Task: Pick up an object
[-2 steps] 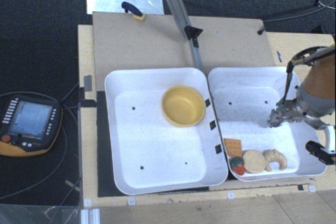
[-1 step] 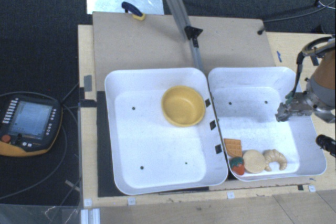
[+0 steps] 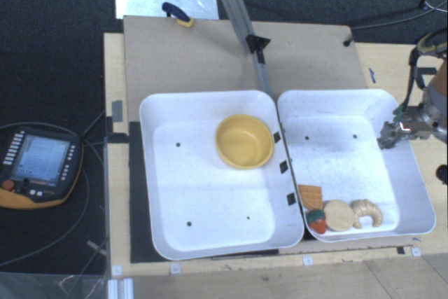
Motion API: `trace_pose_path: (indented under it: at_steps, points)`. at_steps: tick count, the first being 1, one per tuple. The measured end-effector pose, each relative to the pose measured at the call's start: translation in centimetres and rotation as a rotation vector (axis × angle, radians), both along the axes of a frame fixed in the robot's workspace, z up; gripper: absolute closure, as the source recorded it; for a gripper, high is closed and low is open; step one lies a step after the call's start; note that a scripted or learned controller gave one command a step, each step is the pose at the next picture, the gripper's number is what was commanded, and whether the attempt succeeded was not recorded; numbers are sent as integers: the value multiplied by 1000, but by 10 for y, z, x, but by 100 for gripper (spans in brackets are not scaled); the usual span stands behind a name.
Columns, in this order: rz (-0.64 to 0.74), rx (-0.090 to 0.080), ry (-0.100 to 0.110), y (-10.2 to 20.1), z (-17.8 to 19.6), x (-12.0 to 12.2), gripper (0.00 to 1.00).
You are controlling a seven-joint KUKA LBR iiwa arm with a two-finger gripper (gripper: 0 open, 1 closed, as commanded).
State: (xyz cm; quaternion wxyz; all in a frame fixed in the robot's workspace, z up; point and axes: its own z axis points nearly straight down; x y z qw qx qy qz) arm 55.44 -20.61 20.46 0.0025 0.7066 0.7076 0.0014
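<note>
Camera view, left to right: yellow bowl point(image 3: 243, 141) sits far-right in the left bin point(image 3: 168, 220). Right bin point(image 3: 350, 115) has a cracker point(image 3: 311, 195), tomato point(image 3: 318, 220), round biscuit point(image 3: 339, 215) and croissant point(image 3: 367, 213) along its near edge. Gripper point(image 3: 389, 136) hangs over the right rim, can't tell jaw state.

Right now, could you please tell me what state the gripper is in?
Gripper: cannot be told; it sits at the right bin's right rim, apart from the food items.
</note>
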Motion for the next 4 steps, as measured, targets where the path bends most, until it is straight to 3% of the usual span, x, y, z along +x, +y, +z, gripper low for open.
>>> trace_pose_path:
  at_steps: [1,4]
  points:
    - [0,0,1,0,42,1,100]
    - [3,2,6,151,28,-24,100]
